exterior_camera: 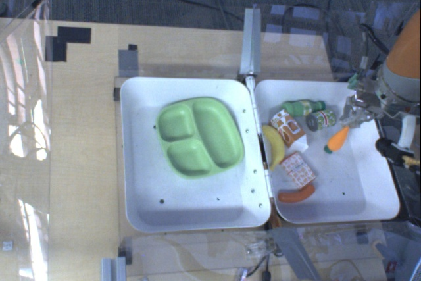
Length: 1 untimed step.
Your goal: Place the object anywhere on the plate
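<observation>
sausage point(297, 194) lies nearest, at 6 o'clock in the right bin point(368, 207). plate point(199, 136) bears nothing; placement pending. gripper point(355, 112) hovers above carrot point(337, 139); finger state: cannot tell.

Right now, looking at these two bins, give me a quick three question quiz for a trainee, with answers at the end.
1. True or false: the green plate lies in the left bin.
2. Which item lies nearest the end effector? A) sausage B) carrot C) banana
3. Fill the blank: the green bottle lies in the ___ bin.

Key
1. True. The plate has three compartments, with nothing lying in them.
2. B. The carrot lies just below the end effector in the camera view, in the right bin.
3. Right. It lies on its side beside a small can.
</observation>
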Each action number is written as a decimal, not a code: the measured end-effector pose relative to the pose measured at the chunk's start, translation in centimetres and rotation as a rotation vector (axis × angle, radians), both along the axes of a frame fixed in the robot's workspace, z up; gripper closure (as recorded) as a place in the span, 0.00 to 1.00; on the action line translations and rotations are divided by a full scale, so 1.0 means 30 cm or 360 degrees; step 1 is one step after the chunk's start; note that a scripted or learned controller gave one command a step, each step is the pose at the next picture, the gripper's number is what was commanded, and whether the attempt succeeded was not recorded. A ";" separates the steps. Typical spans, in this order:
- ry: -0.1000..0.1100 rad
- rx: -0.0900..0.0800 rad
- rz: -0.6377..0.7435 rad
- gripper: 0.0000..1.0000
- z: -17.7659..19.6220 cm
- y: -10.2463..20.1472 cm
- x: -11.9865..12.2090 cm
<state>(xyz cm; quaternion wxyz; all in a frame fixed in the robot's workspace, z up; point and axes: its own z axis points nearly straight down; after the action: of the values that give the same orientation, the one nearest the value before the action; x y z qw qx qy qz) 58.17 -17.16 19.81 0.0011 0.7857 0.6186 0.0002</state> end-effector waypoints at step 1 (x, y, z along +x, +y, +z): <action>-0.0001 0.0002 0.0063 1.00 -0.116 0.221 0.150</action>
<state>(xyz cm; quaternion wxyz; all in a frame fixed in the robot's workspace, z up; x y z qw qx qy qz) 62.67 -10.54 16.32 0.0007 0.7733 0.6340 0.0009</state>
